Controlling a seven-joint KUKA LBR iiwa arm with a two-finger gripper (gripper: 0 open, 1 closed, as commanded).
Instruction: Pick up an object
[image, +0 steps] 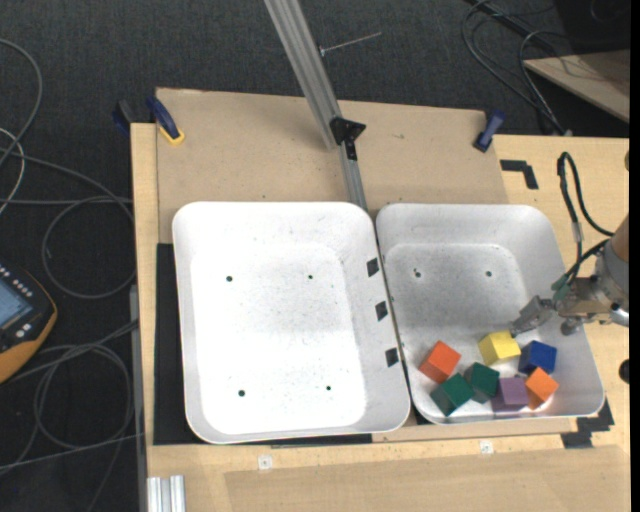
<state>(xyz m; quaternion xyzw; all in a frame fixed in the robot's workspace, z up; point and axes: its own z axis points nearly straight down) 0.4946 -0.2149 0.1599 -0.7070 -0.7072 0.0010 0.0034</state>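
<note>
Two shallow white bins side by side on the wooden surface. Left bin showing just a white floor with small dark dots.

In the right bin, a little pile of blocks, all crowded toward the near right corner. Orange block at the left of the pile. Yellow block just beside it, farther back. Blue block to the right of the yellow one. Two dark green blocks in front, touching each other. Purple block next to them, near the front wall. One more small orange block just under the blue one, close to the purple one.

Hand coming in over the right edge of the right bin, just behind the yellow and blue blocks. Fingers pointing down and to the left toward the pile. Nothing pinched between the fingers. Spread or pressed together: cannot tell, too small and blurry.

Grey metal bar slanting down from the far edge of the surface to the gap between the bins. Blue clamps at the far corners.
</note>
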